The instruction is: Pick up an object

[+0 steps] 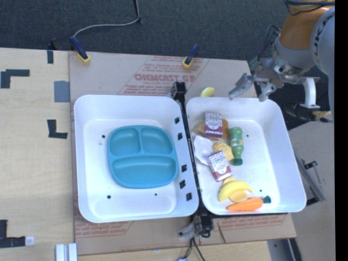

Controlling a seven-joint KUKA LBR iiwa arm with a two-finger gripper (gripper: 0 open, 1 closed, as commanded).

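The objects lie in the right bin (274, 145), clustered against its left half. Taking the green bottle (236, 144) as landmark: a red-and-white packet (212, 125) sits just to its upper left, a second small carton (219, 165) to its lower left, with a crumpled white wrapper (203, 148) and a small yellow piece (222, 148) between them. Below the bottle lies a banana (235, 190), and just under that a carrot (247, 204) against the bin's near wall. To the bottle's right the bin floor is bare, leaving open room.

The gripper (249, 90) hangs up and to the right of the bottle, over the bin's far rim, well apart from it and touching nothing. Its two fingers are spread apart with nothing between them.

Far left of the bottle, the left bin (87, 145) holds a blue divided plate (143, 156). A small yellow object (207, 92) lies outside the bins, above the bottle.
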